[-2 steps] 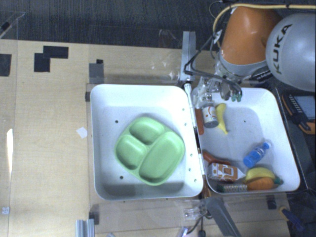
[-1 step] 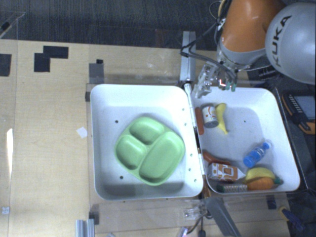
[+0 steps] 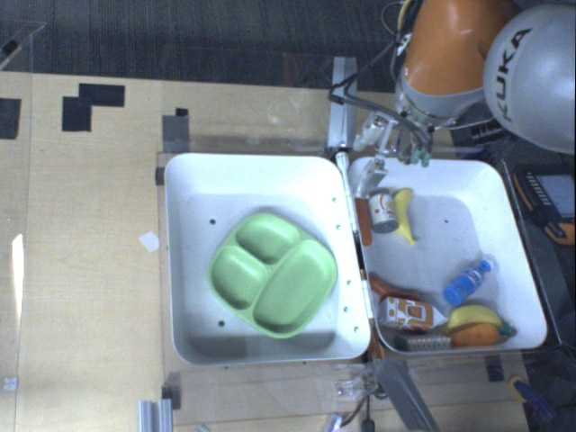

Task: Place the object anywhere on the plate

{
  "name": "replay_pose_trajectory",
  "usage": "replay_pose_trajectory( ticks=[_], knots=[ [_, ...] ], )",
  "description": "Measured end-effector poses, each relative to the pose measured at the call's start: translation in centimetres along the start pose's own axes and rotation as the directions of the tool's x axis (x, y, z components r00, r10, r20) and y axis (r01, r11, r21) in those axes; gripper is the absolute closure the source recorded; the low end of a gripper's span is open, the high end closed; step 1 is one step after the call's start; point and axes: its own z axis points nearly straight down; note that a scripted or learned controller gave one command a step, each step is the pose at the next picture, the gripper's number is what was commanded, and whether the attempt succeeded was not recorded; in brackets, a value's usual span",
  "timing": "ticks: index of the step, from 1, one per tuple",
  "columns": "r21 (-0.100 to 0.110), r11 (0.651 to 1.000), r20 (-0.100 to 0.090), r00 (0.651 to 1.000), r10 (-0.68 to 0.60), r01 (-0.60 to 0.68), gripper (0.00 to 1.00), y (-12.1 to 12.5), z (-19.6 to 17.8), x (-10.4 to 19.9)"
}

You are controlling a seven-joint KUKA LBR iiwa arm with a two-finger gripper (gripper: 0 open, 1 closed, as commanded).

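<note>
The gripper (image 3: 396, 147) is hovering above a can (image 3: 383, 212) and banana (image 3: 405, 214); finger state unclear. The green plate (image 3: 274, 273) is sitting in the left bin (image 3: 189, 241).

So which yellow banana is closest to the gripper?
The banana at the far end of the right bin, beside the small can, just below the gripper. The other banana lies by the near wall.

- The arm (image 3: 504, 61) is at about 1 o'clock in the camera view, a thick and rounded body.
- Its outer shell is smooth grey, with the dark letters "KUKA" on the side.
- An orange band (image 3: 450, 39) covers the part above the wrist.
- Thin black and yellow cables (image 3: 402, 21) curve beside the orange part.
- The gripper (image 3: 396, 142) is small, of metal, silver-grey with some dark parts.
</note>
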Motion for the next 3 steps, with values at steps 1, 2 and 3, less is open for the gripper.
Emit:
replay_pose_trajectory(
  ticks=[1, 2, 3],
  knots=[
    [-0.004, 1.0, 0.012, 1.0, -0.002, 0.002, 1.0, 0.2, -1.4, -0.2],
    [0.001, 0.999, -0.005, 0.999, 0.042, -0.042, 1.0, 5.8, 0.5, 7.4],
    [-0.001, 0.939, -0.001, 0.939, -0.344, 0.344, 1.0, 4.9, -3.4, 5.8]
  ],
)
